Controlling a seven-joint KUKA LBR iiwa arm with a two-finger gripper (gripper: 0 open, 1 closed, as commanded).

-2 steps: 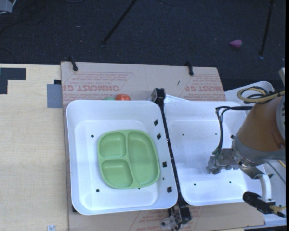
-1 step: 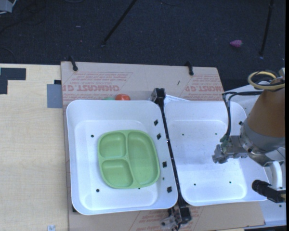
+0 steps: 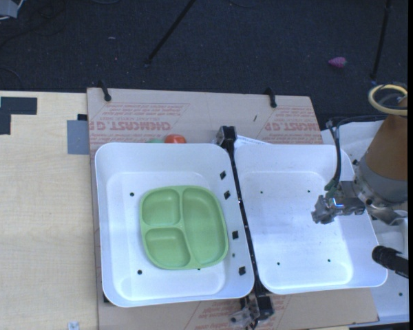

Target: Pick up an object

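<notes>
A green divided plate (image 3: 182,227) with three compartments lies flat in the left bin (image 3: 117,184). Nothing lies on the plate. My gripper (image 3: 323,212) hangs over the right-hand part of the right bin (image 3: 289,267), low above its floor, with the arm coming in from the right. I see nothing between or under it. A small red-orange object (image 3: 175,139) and a bit of green (image 3: 153,141) peek out just behind the left bin's far wall.
A black divider (image 3: 237,212) runs between the two bins. Both stand on a brown cardboard sheet (image 3: 193,115) on a pale wooden bench (image 3: 34,218). A small pink thing (image 3: 337,62) lies on the dark floor behind.
</notes>
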